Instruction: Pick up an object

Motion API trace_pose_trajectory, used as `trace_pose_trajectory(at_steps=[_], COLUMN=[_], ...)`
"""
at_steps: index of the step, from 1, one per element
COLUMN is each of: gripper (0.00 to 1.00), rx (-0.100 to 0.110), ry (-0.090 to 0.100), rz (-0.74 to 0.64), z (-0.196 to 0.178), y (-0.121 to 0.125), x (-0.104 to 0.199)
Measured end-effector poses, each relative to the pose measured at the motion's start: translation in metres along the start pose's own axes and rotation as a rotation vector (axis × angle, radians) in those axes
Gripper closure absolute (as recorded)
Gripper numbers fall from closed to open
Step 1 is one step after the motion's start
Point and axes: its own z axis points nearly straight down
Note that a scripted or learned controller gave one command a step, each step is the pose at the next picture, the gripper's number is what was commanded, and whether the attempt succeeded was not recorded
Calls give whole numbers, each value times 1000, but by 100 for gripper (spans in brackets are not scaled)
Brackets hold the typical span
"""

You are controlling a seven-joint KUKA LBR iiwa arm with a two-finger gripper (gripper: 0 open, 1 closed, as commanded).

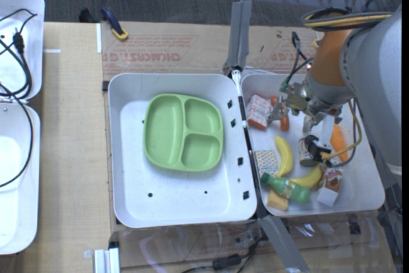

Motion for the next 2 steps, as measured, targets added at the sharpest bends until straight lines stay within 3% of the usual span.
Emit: trace_pose_trajectory(at_steps=[1,2], gripper=[0,0], rx=[0,-1], ry=[0,0], rz=[97,99], z=[0,-1], y=[-2,23], x=[8,16])
